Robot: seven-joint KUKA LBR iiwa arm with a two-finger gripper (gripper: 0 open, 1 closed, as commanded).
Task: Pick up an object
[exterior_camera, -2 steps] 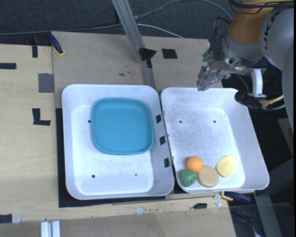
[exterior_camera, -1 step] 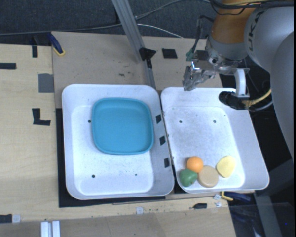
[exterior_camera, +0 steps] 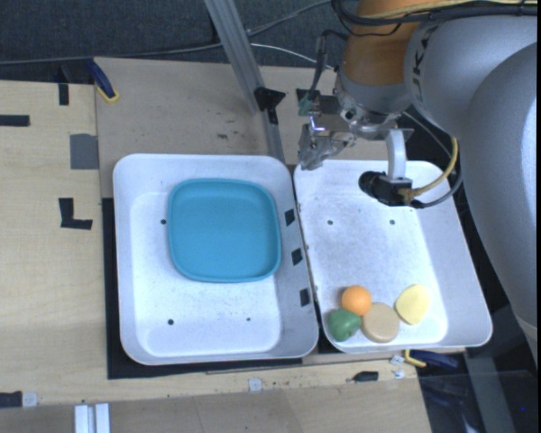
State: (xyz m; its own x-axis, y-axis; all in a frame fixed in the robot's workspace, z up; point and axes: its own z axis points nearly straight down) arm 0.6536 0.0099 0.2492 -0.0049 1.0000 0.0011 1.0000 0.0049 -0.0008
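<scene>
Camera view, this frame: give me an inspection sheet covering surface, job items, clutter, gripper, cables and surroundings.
Surface: wooden bench with two white bins, left bin and right bin, side by side.
Job's things: orange ball, green piece, beige disc and yellow piece, clustered in the right bin's near corner.
Clutter: blue plate in the left bin.
Gripper: gripper above the right bin's far left corner, away from the cluster; finger state unclear.
Cables: yellow and black cables by the wrist.
Surroundings: black tape marks on the bench; metal post behind the bins.
</scene>
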